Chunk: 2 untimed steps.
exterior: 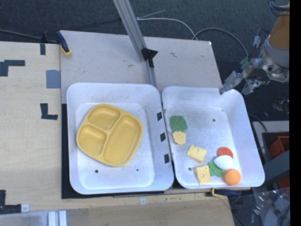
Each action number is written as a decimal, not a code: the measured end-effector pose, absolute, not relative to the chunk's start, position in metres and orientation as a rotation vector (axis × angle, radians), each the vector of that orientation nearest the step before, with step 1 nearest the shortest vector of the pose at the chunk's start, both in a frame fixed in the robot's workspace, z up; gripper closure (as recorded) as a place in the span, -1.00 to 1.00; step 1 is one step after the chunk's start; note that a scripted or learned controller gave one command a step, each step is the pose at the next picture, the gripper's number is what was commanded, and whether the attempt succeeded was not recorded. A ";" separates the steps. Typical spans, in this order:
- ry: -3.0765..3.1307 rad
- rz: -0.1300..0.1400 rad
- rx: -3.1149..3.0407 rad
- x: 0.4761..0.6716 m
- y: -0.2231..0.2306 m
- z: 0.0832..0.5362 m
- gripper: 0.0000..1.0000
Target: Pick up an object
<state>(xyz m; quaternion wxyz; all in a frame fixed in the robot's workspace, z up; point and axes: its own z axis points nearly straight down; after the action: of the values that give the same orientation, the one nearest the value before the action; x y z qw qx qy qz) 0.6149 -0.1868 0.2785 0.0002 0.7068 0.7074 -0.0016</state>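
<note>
Above the right bin's (244, 108) far corner, your end effector (233, 83), state unreadable, risks clipping the rim before reaching the cheese wedge (196, 153).

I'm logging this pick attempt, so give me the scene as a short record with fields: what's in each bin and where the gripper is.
left bin: yellow divided plate
right bin: green piece, yellow flower-shaped piece, two cheese wedges, red piece, white egg, orange ball
cluster: egg, red piece and orange ball at the near right corner
gripper: above the right bin's far right corner, nothing seen between its fingers
</note>
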 end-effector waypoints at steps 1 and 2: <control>2.228 -0.010 2.228 0.559 -0.172 0.213 -1.00; 2.234 -0.003 2.218 0.529 -0.054 0.187 -1.00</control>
<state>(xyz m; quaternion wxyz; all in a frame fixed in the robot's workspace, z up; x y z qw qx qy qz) 0.5288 -0.0545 0.1870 -0.0033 0.7045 0.7097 -0.0009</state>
